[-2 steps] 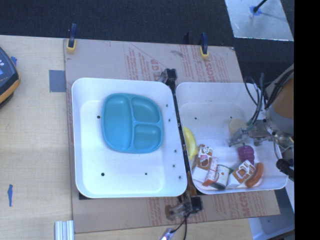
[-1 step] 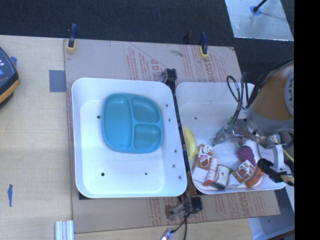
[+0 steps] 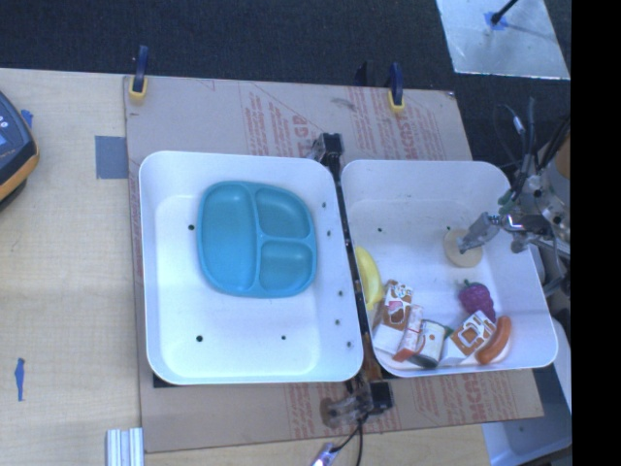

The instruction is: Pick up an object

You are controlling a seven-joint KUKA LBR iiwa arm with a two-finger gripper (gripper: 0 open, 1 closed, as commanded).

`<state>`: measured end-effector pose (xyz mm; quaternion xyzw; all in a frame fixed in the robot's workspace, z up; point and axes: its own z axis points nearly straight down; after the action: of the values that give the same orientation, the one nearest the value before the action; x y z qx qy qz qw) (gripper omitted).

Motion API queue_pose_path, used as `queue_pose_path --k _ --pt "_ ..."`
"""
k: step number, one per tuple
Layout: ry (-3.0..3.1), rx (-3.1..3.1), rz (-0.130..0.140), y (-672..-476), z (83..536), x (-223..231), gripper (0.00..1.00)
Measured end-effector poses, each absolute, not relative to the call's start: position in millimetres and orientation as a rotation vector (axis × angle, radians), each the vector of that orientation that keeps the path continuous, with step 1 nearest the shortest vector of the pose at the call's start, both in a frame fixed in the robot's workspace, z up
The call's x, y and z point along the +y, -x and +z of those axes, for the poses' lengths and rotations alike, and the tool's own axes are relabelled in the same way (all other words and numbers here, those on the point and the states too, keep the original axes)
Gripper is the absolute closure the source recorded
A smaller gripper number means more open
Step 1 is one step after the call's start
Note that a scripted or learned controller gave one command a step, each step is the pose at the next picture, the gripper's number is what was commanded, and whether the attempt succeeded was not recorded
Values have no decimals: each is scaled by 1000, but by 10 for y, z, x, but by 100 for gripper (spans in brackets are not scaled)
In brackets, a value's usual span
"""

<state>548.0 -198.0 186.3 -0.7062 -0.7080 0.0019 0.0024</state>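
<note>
My gripper (image 3: 497,239) hangs over the right rim of the right bin (image 3: 427,175), open, with nothing between its fingers. One grey finger (image 3: 476,232) reaches out over a round tan disc (image 3: 462,249) on the bin floor; I cannot tell if it touches it. Lower in the same bin lie a yellow banana (image 3: 368,275) along the left wall, a purple grape bunch (image 3: 476,299), an orange-red sausage (image 3: 495,340) and several small printed cartons (image 3: 419,336). A blue divided plate (image 3: 257,239) rests in the left bin (image 3: 160,289).
The two bins meet at a dark central divider (image 3: 340,231). Cardboard (image 3: 272,115) held by blue clamps (image 3: 140,66) lies under them on the wooden bench. A yellow-edged device (image 3: 12,149) sits at the far left. Cables (image 3: 529,129) hang by the arm.
</note>
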Motion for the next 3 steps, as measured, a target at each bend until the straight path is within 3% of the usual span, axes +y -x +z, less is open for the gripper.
queue_pose_path --k 1,2,3 --pt "2210 -2220 9 -5272 1096 -1973 0" --pt "2210 -2224 8 -5162 879 -1628 0" --pt "2212 -2222 5 -5868 880 -2120 0"
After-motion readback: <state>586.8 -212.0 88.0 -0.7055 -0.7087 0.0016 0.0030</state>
